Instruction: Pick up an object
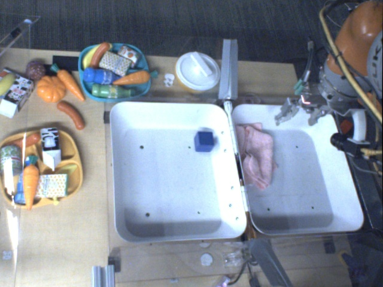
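Right now your blue cube (204,140) sits in the left bin (149,226), near the divider; a crumpled pink cloth (257,154) lies in the right bin (335,220). Your gripper (298,109) hovers spread above that bin's far edge, grasping nothing.

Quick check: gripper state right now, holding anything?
Gripper: open, holding nothing, above the right bin's far edge.
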`<move>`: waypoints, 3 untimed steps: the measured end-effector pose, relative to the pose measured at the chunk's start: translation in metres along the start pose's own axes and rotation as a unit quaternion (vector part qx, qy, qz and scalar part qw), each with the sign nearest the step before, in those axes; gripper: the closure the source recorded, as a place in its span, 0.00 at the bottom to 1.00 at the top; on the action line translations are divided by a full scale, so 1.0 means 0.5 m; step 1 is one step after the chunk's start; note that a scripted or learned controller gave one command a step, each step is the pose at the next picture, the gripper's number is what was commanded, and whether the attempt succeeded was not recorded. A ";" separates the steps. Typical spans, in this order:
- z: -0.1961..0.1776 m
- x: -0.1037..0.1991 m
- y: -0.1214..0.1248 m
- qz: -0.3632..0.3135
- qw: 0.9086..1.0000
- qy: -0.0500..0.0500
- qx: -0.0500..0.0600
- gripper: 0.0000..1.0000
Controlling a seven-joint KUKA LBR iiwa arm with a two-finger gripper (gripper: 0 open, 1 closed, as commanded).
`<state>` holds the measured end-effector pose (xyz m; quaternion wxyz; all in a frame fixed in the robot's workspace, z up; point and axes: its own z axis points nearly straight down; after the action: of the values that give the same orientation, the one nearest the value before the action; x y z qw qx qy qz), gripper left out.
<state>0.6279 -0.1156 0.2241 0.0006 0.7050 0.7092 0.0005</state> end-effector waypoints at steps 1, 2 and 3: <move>0.256 0.031 0.080 -0.086 0.996 0.000 -0.002 0.00; 0.267 0.012 -0.058 -0.134 0.991 -0.001 -0.006 0.00; 0.265 -0.021 -0.141 -0.174 0.985 -0.002 -0.006 0.00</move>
<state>0.5576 -0.1267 0.0915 0.0064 0.5712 0.8208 0.0036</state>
